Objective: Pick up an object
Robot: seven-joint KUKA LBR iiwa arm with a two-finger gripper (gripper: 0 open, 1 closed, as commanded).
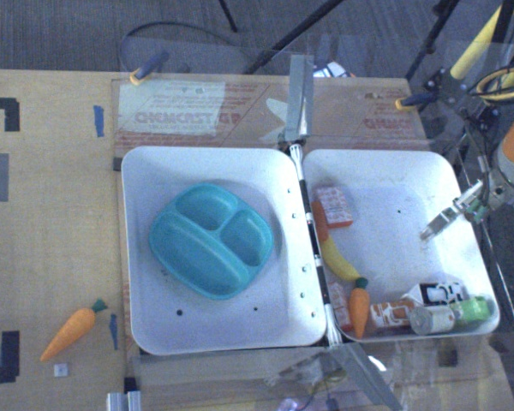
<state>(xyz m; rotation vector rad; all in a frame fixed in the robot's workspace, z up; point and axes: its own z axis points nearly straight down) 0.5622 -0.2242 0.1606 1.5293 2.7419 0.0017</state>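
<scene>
Gripper: you see the gripper [450, 215] above the right bin [385, 165], nothing between its fingers; whether they are parted, you cannot tell.
Objects: banana [340, 261], carrot [358, 310] and bottle [450, 316] crowd the bin's near wall, likely slid there.

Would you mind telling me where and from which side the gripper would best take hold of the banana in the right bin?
Probably at the banana's middle, from straight above, fingers closing across its narrow width. It lies flat, close to the bin's left wall, with the carrot at its lower tip.
</scene>
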